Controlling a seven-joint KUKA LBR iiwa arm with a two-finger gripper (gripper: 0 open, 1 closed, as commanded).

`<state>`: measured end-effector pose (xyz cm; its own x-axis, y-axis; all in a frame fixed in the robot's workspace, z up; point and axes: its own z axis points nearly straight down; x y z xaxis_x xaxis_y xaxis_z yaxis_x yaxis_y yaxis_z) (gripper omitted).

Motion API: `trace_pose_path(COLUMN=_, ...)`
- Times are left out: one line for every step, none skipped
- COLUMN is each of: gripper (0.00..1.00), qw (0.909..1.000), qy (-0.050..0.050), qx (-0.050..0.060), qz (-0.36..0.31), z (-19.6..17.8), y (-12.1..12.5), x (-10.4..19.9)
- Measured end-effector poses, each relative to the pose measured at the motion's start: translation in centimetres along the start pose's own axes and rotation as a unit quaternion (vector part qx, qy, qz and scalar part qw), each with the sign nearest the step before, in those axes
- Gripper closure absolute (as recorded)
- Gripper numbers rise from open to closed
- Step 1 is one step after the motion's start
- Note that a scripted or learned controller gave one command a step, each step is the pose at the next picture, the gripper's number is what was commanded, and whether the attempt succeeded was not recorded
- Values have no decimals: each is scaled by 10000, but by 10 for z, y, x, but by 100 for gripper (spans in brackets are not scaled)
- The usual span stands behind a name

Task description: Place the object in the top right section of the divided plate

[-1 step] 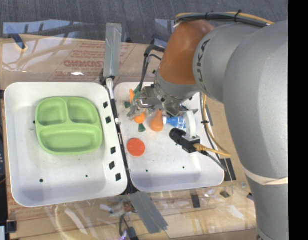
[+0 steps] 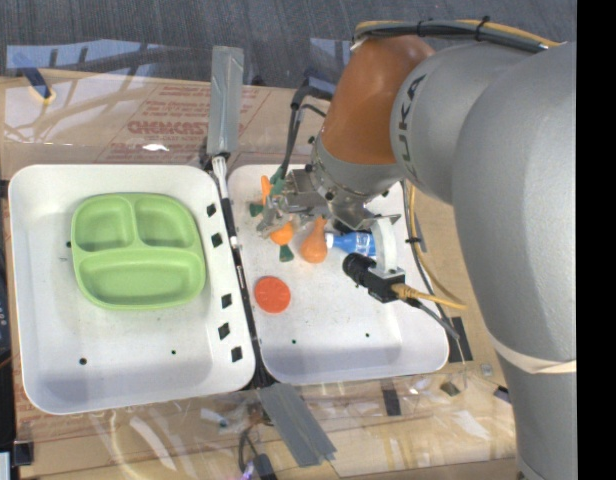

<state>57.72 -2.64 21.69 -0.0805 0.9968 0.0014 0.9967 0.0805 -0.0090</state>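
Claw (image 2: 288, 200) over your right bin (image 2: 318, 353); whether it grips, you cannot tell. Orange carrot toy (image 2: 315, 242) lies just beside it; the green divided plate (image 2: 138, 250) sits well apart.

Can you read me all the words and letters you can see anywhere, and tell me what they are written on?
"KUKA": dark letters running down the grey robot arm, just beside the orange band.
Red printing on the flat brown cardboard behind the bins: there are several lines, but they are too blurred to read.
The small blue and white thing in the right bin: any writing on it is too small to tell.
The green divided plate: no words on it.
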Motion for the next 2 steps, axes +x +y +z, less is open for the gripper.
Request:
trace_pose_path(gripper=100, qw=9984, qy=-9, qx=-22, qz=-560, z=26, y=83, x=54)
trace_pose_path(gripper=100, qw=9868, qy=-2, qx=-40, qz=1617, z=-72, y=87, x=110)
